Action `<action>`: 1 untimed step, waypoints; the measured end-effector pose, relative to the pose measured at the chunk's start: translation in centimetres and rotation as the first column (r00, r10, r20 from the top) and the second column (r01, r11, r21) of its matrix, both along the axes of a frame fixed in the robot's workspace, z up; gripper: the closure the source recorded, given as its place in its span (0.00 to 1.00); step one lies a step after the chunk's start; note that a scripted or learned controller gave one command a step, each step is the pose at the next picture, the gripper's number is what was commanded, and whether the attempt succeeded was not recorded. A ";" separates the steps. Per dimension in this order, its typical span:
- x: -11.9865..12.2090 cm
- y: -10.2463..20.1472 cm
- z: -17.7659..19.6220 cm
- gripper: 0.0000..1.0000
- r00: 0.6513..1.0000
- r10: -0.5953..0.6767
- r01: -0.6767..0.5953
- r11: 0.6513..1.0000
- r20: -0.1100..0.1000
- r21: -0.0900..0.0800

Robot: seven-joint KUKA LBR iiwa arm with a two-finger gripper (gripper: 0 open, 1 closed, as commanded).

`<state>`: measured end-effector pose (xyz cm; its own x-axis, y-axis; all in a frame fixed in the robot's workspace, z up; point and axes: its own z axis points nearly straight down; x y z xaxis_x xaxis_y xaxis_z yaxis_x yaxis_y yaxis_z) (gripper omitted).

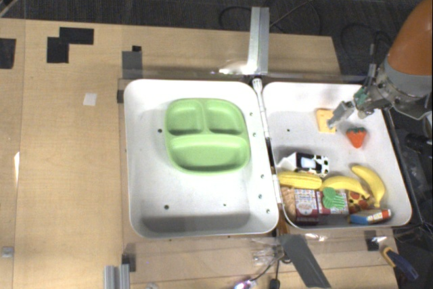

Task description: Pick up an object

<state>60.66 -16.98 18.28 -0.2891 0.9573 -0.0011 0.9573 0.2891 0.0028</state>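
Flanking gripper: yellow slice, orange-red piece.

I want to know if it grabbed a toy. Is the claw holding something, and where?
Nothing yet. The claw hangs open over the right bin, beside the yellow cracker, with nothing between its fingers.

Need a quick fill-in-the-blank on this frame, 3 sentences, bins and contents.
1. The green divided plate lies in the ____ bin.
2. The two bananas are ____ in colour.
3. The gripper hovers over the ____ bin, beside the orange slice-shaped piece.

Missing words: left; yellow; right
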 end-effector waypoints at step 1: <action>4.4 -1.0 -9.0 0.00 1.000 -0.003 0.003 1.000 0.001 -0.001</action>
